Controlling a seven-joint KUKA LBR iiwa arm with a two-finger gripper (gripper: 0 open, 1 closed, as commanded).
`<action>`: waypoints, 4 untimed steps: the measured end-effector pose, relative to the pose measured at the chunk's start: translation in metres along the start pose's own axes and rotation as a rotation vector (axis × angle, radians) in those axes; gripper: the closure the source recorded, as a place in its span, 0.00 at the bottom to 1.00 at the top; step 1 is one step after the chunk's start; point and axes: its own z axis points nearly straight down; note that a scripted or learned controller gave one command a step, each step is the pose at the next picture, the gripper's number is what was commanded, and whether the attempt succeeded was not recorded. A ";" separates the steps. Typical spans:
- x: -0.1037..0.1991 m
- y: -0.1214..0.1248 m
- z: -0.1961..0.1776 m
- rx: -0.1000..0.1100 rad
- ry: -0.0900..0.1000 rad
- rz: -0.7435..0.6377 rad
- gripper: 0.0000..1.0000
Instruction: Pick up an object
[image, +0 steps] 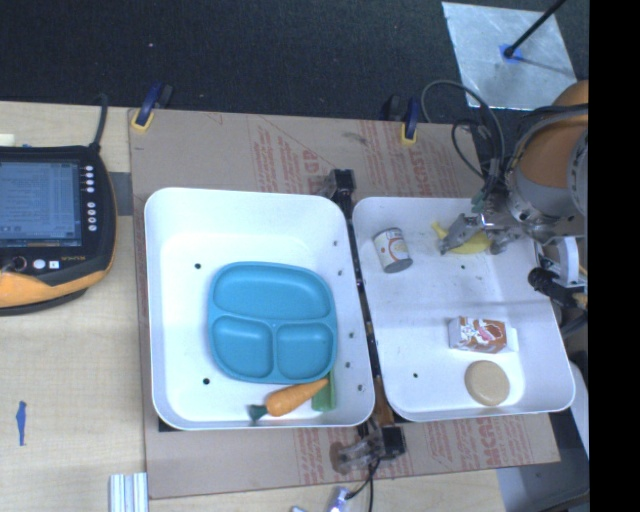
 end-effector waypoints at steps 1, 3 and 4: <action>-0.001 -0.112 -0.072 0.000 -0.001 0.001 0.00; -0.001 0.000 0.000 0.000 0.000 0.001 0.00; 0.019 -0.077 -0.100 -0.001 -0.001 0.002 0.00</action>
